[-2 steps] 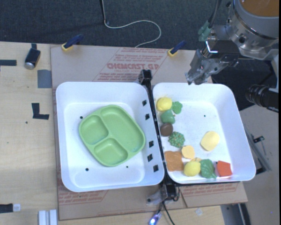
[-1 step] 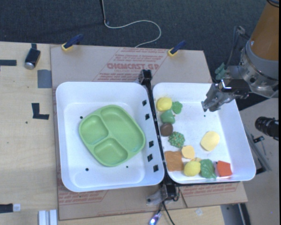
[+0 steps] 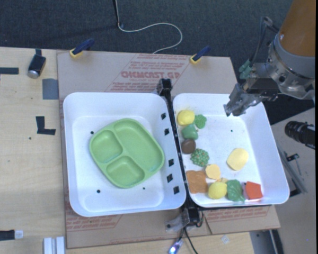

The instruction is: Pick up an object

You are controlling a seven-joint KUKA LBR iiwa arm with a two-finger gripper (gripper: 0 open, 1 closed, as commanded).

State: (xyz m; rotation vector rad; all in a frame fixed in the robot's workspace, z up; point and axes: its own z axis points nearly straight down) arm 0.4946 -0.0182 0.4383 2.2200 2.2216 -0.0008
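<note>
Red block [image 3: 253, 190], green and yellow toy food [image 3: 218, 189] crowd near edge of right bin [image 3: 273, 142]. Green tray [image 3: 126, 152] in left bin [image 3: 74, 142]. My claw [image 3: 234, 108] hovers above right bin's far side, grasping nothing; finger state unclear.

- The arm [image 3: 299, 30] runs off the picture at 1 o'clock.
- The gripper [image 3: 237, 106] fingertips are too dark and small to tell apart.
- The green toy [image 3: 234, 190] at 5 o'clock partly hides behind the yellow toy [image 3: 218, 189].
</note>
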